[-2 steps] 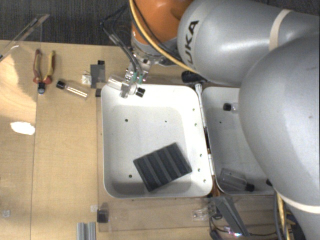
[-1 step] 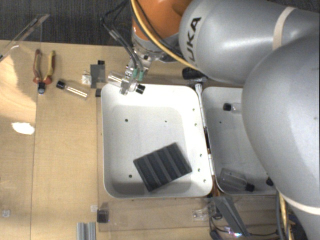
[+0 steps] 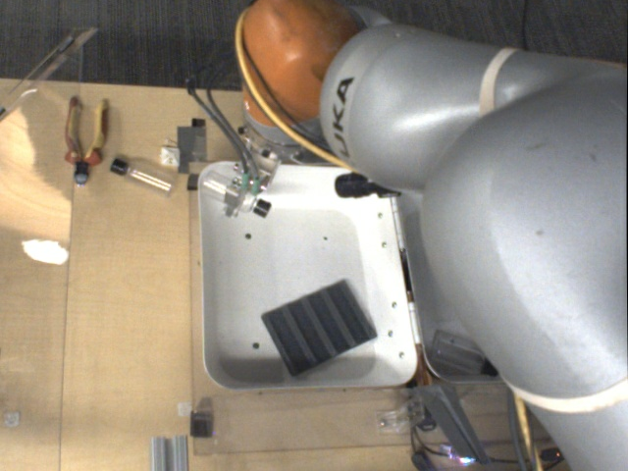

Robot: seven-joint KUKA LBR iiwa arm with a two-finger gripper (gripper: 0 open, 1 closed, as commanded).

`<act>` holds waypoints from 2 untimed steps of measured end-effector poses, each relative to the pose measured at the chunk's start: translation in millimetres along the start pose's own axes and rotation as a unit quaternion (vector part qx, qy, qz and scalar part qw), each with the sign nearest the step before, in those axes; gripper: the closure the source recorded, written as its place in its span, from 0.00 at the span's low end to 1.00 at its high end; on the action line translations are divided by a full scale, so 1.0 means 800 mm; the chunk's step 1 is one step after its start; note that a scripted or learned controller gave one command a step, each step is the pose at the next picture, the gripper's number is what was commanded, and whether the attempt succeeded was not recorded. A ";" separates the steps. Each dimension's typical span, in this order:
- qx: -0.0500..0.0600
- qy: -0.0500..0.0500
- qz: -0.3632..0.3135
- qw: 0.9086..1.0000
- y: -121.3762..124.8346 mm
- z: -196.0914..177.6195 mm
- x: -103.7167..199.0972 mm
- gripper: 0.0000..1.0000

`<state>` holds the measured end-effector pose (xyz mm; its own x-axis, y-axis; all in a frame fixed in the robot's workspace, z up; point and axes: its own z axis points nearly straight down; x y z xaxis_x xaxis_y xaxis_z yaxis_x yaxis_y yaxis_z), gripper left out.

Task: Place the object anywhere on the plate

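On the far left of the pale wooden counter (image 3: 108, 312) lies a pair of pliers with red and yellow handles (image 3: 84, 137), and just right of them a small clear tube with a black cap (image 3: 145, 175), both well apart from the bin. A small white patch (image 3: 45, 252) lies lower on the counter's left part. Further right, a small dark grey block (image 3: 192, 142) stands near the upper left corner of the shallow white plastic bin (image 3: 221, 346). The robot's hand (image 3: 245, 190) hangs over that upper left corner, a cluster of small metal and black parts beneath the wrist; it is too small and cluttered to tell whether it is released or clenched, and nothing can be seen in it. Lower in the bin, towards its front wall, rests the dark grey ribbed rectangular object (image 3: 319, 327), flat on the bin floor and turned at an angle, well apart from the hand. Above, the orange band (image 3: 289, 47) sits over the wrist. The large grey arm (image 3: 491, 184) sweeps in from the right and covers the bin's right edge and the space beyond it, where a corner of a second white bin (image 3: 456, 356) shows under the arm.
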<state>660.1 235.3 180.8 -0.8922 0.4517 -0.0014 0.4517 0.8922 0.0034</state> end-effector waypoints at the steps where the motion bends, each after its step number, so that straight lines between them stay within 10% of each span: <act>1: -0.002 -0.002 -0.012 1.000 0.002 -0.042 -0.002 1.00; 2: -0.002 -0.002 -0.003 1.000 0.001 -0.121 -0.001 1.00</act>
<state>661.1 235.2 277.3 -0.8951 0.4459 -0.0054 0.4458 0.8951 0.0072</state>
